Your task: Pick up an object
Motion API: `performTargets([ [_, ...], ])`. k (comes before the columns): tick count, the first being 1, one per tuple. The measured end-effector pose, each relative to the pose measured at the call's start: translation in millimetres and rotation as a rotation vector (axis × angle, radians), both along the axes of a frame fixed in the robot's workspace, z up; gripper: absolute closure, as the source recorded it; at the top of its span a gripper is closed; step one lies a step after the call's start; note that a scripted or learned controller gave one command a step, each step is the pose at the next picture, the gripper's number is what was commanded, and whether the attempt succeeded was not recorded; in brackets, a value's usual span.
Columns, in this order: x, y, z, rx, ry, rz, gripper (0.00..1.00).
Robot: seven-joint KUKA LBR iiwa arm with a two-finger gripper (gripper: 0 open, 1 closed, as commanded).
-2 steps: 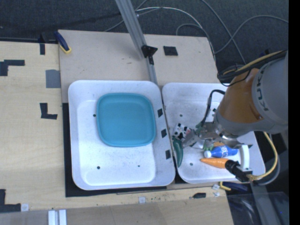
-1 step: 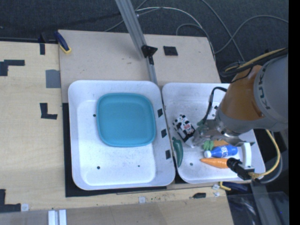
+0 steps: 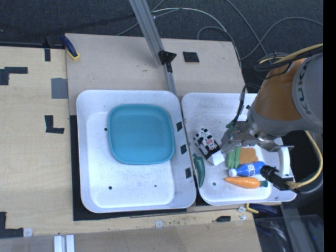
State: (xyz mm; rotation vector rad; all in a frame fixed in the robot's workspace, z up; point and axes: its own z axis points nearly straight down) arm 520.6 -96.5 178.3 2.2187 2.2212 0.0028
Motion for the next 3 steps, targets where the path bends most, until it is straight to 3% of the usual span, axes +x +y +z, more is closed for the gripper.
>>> performTargets([
  [1,0.5,0.2,51.9,0.000,-0.001,-0.001,1.00],
  [3,33.2,97.7,65.1,0.001,0.003,0.003,1.00],
])
